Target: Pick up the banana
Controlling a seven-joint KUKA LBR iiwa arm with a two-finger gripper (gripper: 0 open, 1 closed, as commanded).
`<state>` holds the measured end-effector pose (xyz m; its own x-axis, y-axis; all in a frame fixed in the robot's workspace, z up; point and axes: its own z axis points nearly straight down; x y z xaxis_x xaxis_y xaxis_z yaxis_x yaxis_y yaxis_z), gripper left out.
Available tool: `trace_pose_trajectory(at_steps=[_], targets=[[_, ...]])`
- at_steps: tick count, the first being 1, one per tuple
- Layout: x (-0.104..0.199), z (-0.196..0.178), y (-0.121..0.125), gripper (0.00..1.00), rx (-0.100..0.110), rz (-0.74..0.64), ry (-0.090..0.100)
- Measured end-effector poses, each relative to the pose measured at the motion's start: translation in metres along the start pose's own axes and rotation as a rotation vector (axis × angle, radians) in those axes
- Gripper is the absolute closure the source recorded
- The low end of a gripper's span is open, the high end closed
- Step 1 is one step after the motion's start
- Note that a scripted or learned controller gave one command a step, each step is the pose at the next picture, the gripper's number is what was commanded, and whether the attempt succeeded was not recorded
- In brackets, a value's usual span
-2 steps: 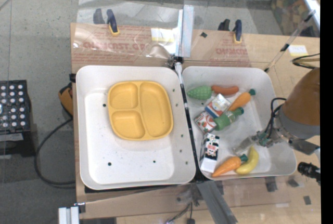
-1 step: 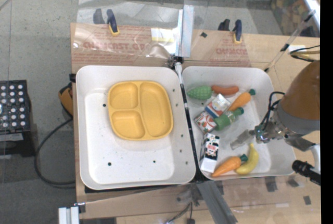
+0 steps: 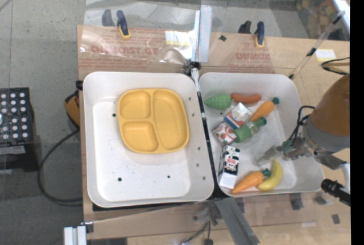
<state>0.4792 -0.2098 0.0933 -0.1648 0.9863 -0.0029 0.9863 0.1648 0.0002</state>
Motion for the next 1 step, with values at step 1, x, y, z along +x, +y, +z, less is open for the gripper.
trace_pose_trajectory(at_steps=[1], targets=[[-0.0007,-0.0095,-0.0001,1.0,-0.001,0.002,-0.001]])
